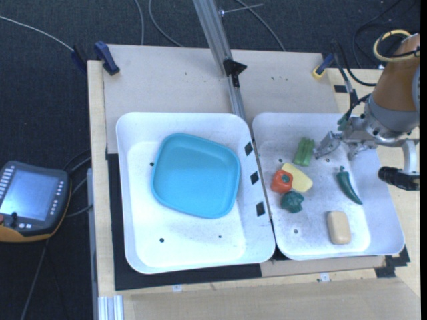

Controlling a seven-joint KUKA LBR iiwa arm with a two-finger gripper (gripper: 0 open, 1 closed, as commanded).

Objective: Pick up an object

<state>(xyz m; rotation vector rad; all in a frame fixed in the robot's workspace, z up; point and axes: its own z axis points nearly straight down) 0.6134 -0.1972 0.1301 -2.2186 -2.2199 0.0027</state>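
Objects for picking sit in the right bin: a light green block at about 11 o'clock of the bin, a red-orange pepper touching a yellow piece at 9 o'clock, a dark teal lump just below them, a dark green chili near the centre-right, and a tan bar at 5 o'clock. The hand hangs over the bin's 12 o'clock area, between the green block and the chili, above the bin floor; its two metal fingers stand apart with nothing between them. The grey arm with its orange band comes in from 3 o'clock. The left bin holds a blue square plate, slightly tilted, near its centre. Both bins rest on the desk, with a metal pole rising at 12 o'clock and a pendant on the floor at 9 o'clock.
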